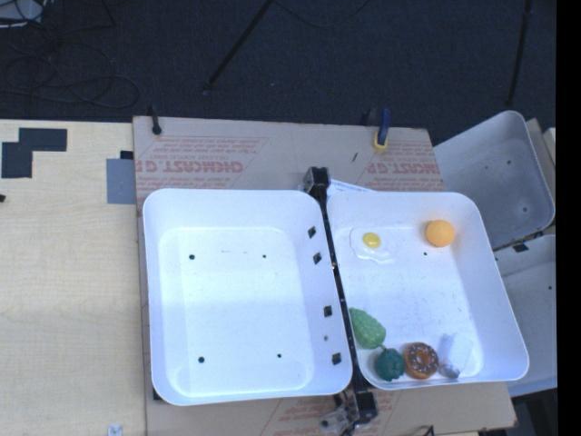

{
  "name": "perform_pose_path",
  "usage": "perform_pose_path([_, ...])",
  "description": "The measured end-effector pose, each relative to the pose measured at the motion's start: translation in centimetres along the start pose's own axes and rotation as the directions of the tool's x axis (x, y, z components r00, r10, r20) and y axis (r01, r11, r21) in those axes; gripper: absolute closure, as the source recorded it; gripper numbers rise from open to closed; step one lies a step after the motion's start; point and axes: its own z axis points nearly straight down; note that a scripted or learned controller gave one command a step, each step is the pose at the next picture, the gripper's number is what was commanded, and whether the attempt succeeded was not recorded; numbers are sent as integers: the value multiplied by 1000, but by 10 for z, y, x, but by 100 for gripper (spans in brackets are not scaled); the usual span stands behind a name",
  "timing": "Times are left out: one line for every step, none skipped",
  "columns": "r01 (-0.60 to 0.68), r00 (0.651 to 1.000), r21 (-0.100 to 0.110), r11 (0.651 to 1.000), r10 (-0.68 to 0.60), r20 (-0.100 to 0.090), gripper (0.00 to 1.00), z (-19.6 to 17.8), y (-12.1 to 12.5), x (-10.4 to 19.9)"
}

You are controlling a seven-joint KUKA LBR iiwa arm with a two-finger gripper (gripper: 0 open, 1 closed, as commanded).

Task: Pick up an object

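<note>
The right bin [472, 212] holds several small objects. An orange ball [439, 232] lies near its far right corner. A fried egg toy [372, 243] with a yellow yolk rests at its far left. Along the near edge sit a light green leafy piece [368, 328], a dark teal round piece [390, 364], a brown frosted donut [420, 360] and a pale, whitish object [458, 351].
The left bin [163, 209] adjoins the right one along a black clipped divider [329, 271]. Both rest on a cardboard sheet [236, 157] over a wooden bench. A grey metal plate [495, 175] stands at the right. A blue-and-yellow clamp [382, 130] grips the cardboard's far edge.
</note>
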Motion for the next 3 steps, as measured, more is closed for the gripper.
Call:
perform_pose_path([0,1000,0,1000,0,0,0,0,0,0])
perform_pose_path([1,1000,0,1000,-1,0,0,0,0,0])
perform_pose_path([1,1000,0,1000,-1,0,0,0,0,0])
